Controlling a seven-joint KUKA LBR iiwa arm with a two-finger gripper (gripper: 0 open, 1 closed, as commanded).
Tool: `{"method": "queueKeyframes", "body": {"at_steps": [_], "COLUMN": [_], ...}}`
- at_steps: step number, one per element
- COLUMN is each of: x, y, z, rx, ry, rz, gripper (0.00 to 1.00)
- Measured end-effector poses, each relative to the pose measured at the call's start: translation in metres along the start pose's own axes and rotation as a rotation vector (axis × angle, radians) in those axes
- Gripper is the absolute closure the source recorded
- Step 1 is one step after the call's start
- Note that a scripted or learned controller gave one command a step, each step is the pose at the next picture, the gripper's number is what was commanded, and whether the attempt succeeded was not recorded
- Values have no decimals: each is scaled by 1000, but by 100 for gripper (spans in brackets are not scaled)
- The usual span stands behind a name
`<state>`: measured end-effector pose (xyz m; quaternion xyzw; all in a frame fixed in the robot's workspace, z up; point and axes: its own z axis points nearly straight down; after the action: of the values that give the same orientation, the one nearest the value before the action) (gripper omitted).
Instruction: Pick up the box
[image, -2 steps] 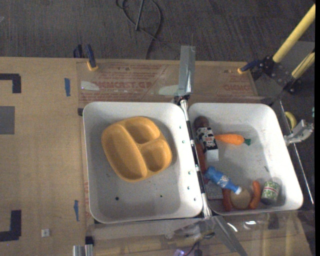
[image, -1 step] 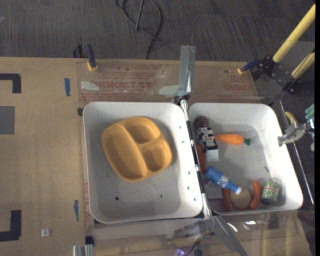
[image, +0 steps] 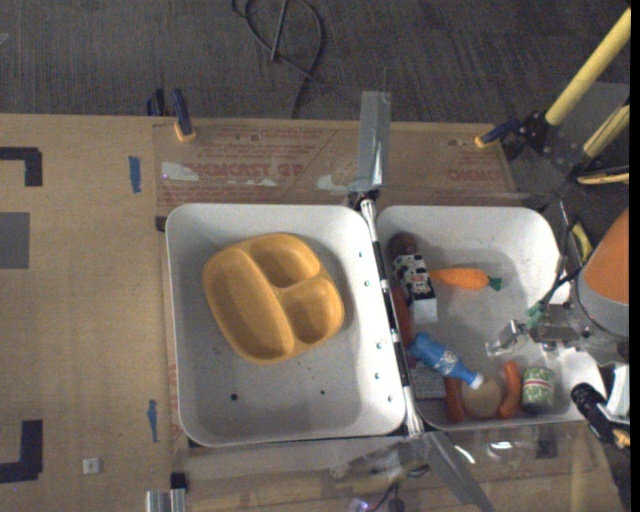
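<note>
Camera view: the arm (image: 612, 285) comes in at the right edge, and most of it is cut off there; its orange band and a grey wrist are what show. The end effector (image: 515, 335) sits low over the right bin (image: 520, 222), a pale metallic shape against the white floor, and whether its fingers are spread or closed cannot be told; nothing is seen between them.

The box (image: 413, 278), small with a black-and-white pattern, lies well to the left of the end effector, against the right bin's left wall, clearly apart from it. A dark brown object just beyond the box is too small to identify. A toy carrot (image: 468, 279) lies between the box and the end effector, a little farther back.

Nearer the camera than the end effector, a blue bottle (image: 445, 360) lies tilted, with a round tan item, orange-red sausage-like pieces and a small green-and-white cup (image: 538, 388) crowded along the bin's near wall; these overlap and are hard to separate.

Far to the left of the end effector, the left bin (image: 200, 400) holds a yellow divided plate (image: 272, 296). Both bins rest on the desk (image: 80, 300).
</note>
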<state>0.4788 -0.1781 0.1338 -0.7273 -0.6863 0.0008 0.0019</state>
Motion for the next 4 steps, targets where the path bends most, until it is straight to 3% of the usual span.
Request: {"method": "queueKeyframes", "body": {"at_steps": [1, 2, 3, 4], "x": [50, 82, 83, 149], "y": [1, 82, 82, 127], "z": [43, 47, 39, -50], "rx": [-2, -10, -10, -2], "ry": [-1, -3, -2, -2], "rz": [20, -16, -18, 22], "gripper": [0, 0, 100, 100]}}
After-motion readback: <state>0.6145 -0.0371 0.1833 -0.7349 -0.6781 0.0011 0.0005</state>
